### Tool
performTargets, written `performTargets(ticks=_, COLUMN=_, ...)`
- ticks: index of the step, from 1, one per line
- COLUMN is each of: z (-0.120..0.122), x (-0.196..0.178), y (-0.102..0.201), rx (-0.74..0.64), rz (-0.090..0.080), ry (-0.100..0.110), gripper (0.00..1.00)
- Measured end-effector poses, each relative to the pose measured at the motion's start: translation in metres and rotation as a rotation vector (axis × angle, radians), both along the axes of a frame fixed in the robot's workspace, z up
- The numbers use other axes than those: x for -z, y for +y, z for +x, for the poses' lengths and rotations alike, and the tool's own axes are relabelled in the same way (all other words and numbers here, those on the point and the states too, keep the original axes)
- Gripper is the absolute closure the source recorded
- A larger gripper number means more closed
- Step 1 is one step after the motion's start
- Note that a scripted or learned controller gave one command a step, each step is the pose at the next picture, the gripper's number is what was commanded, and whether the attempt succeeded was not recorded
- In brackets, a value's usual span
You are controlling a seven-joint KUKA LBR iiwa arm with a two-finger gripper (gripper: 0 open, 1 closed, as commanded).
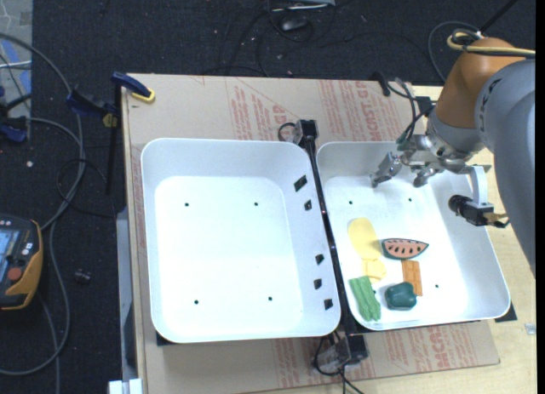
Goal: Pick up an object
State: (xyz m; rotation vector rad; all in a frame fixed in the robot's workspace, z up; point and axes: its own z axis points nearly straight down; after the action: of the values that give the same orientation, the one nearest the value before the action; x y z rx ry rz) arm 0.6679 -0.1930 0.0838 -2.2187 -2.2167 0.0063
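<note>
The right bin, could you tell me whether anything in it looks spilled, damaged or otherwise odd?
Nothing stands out. The yellow piece, watermelon slice, orange stick, green strip and teal lump lie clustered inside the right bin.

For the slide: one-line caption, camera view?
Open gripper hovers over right bin, above watermelon slice and other toy foods.

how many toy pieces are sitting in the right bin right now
5, clustered in the right bin's near half: yellow piece, watermelon slice, orange stick, green strip, teal lump.
</note>
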Motion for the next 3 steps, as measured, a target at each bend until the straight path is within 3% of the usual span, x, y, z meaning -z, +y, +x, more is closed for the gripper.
performTargets(ticks=1, z=-0.016, x=-0.005, y=0.037, rx=-0.003, rz=0.000, ry=-0.008, gripper=0.00)
performTargets(ticks=2, z=-0.057, x=-0.005, y=0.041, rx=-0.001, rz=-0.001, ry=-0.006, gripper=0.00)
performTargets(ticks=3, z=0.002, x=-0.004, y=0.012, rx=-0.001, rz=-0.001, ry=-0.006, gripper=0.00)
